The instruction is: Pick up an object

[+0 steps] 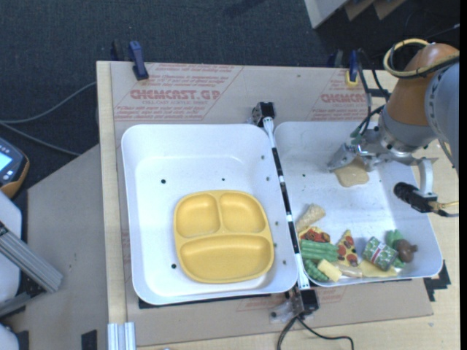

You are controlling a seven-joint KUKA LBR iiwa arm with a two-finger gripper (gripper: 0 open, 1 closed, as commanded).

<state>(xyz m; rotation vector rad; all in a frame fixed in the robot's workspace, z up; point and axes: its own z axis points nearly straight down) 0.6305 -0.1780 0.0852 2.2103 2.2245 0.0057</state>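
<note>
My gripper [351, 159] hangs low over the back part of the right bin [306, 141], its two silver fingers spread open. A flat tan toy food piece [354, 176] lies on the bin floor just under and in front of the fingertips, with nothing held between them. Along the bin's front lie more toy foods: a tan wedge [312, 215], a pizza slice [315, 235], green beans [319, 251], a yellow piece [328, 270], a second pizza slice [346, 246], a green can [378, 252] and a brown piece [406, 251].
The left bin [146, 159] holds a yellow divided plate [222, 235]. A black divider strip [280, 181] runs between the bins. The arm's grey wrist and orange band [416, 100] stand over the right bin's back right corner, with a black cable fitting [412, 194] beside it.
</note>
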